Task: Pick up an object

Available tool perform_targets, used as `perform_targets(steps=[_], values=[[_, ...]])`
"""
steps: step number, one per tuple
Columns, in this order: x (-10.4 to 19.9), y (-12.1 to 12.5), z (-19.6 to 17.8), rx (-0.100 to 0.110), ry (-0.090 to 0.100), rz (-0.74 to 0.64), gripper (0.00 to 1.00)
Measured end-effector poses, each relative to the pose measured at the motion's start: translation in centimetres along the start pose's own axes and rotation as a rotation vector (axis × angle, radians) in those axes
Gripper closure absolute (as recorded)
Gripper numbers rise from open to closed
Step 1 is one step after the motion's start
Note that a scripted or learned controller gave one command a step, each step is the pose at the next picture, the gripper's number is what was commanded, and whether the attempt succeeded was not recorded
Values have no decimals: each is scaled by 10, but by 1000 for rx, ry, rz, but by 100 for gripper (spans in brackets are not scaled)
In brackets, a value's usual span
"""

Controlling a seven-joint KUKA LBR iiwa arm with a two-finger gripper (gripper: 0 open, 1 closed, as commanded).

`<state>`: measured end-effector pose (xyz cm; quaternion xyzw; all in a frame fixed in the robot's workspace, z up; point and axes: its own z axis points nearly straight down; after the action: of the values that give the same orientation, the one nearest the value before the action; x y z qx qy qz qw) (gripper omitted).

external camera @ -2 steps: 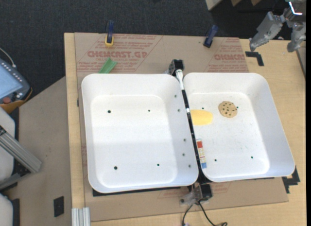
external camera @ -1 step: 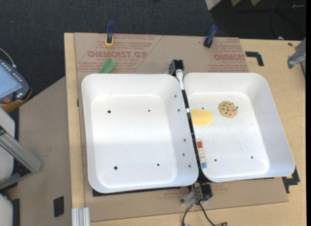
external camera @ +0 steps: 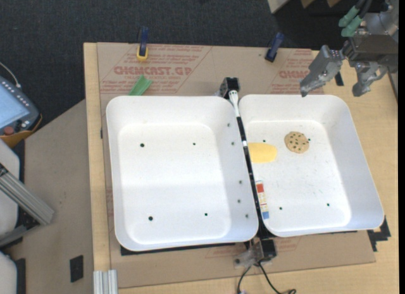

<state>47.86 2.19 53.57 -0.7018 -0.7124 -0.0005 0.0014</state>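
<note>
The pincer [external camera: 337, 85] hangs in the upper right of the frame, above the far right corner of the right bin [external camera: 357, 160], just past its rim. Its two grey fingers are spread apart, one slanting down to the left and the other on the right, and nothing sits between them.

In the right bin lie three things. A round cookie [external camera: 297, 141] with dark chips rests in the upper middle of the bin floor, well below and a little left of the pincer. A yellow oval piece [external camera: 262, 153] lies left of the cookie, close to the bin's left wall, apart from the cookie. A small white stick [external camera: 261, 199] with red and blue marks lies lower down along the same left wall.

The left bin [external camera: 120, 179] sits side by side with the right one, their inner rims touching along the middle of the frame. Both bins rest on a brown cardboard sheet [external camera: 190, 65] printed with red lettering, laid on the table. A green clip [external camera: 140, 85] lies on the cardboard above the left bin, and a yellow and blue clamp [external camera: 143, 45] grips the sheet's top edge.
</note>
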Motion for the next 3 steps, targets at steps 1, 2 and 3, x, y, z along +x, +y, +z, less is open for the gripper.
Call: perform_targets(steps=[1,2,3], values=[[-8,1,-11,-4,-3,14,100],[26,30,155,17,-4,13,100],[24,32,135,-6,-3,16,100]])
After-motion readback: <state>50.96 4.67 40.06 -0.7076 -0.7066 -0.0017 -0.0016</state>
